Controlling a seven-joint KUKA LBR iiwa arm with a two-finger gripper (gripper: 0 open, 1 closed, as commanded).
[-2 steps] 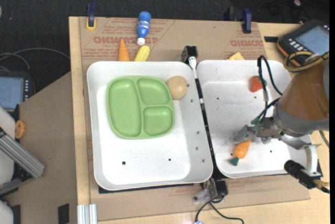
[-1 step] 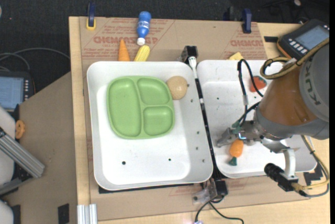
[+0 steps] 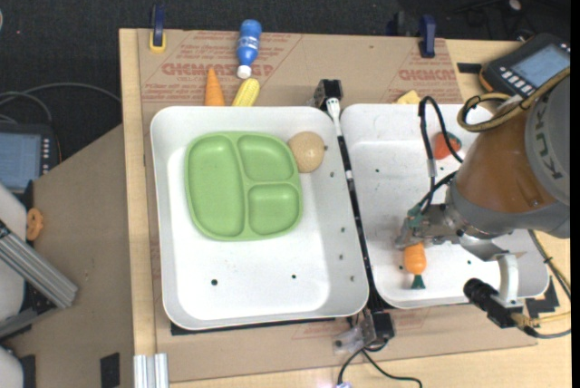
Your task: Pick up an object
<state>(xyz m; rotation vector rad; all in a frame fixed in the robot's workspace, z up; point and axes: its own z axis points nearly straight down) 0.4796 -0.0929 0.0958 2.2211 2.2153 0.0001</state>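
Reaching into the right bin (image 3: 507,297), the claw (image 3: 419,234) is hovering just above a toy carrot (image 3: 414,261) near its front edge; finger spread unclear. Next likely: descending and closing.

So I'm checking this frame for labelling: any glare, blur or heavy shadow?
Camera view: even light, sharp on the green plate; the left bin is bright without blowout; the arm softly shades the right bin around the small carrot; slight wide-angle slant.
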